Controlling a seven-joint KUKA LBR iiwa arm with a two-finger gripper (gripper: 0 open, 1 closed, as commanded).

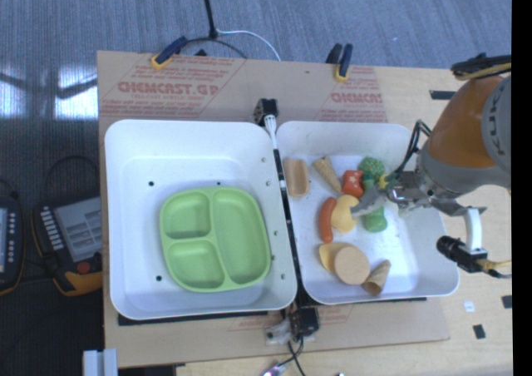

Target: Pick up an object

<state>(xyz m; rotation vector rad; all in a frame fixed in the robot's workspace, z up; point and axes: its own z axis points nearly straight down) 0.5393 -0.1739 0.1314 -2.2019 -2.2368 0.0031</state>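
My claw [371,205] is down inside the right bin [432,283], reaching in from the right side, its tips among the toy foods near the bin's middle; from this angle I cannot tell how the claw is set, nor whether anything is caught in it. Just beside the tips lie a red pepper [352,183], a broccoli floret [371,168] and a small green piece [375,221]. To their left sit an orange-and-yellow piece [342,216], a red carrot-like stick [327,219], a tan cone [327,173] and a bread roll [295,177] close to the bin's left wall. Nearer the front edge rest a round tan disc [351,264] over a yellow slice [327,255], and a small brown cone [376,276]. The left bin [133,158] holds a green divided plate [215,238] with three compartments. Both bins sit on the cardboard-covered surface [166,87].
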